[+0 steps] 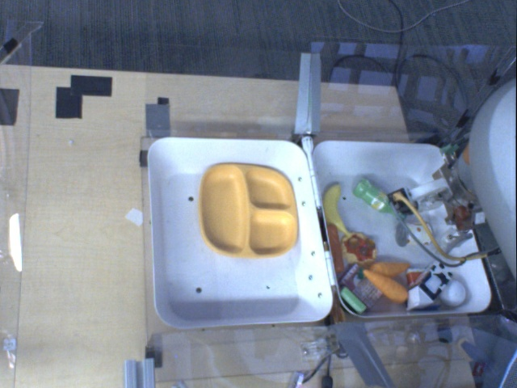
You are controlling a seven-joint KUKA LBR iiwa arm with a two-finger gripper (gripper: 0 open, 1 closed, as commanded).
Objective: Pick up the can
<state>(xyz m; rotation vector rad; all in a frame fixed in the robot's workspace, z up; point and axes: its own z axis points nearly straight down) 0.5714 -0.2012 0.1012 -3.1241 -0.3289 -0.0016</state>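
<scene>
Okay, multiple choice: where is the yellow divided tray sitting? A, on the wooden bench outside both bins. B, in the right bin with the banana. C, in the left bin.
C: the yellow divided tray lies in the left bin; the banana is in the right bin.

The can (361, 289) I am meant to pick up lies on its side in the lower right part of the frame, near the front left corner of the right-hand bin (380, 153). It is a small, dark cylinder with a mixed, dim label that I cannot read. Its long axis runs at a slant, and a bright green end points toward the lower left. Its upper right end is partly covered, so I cannot tell its full length.
</scene>
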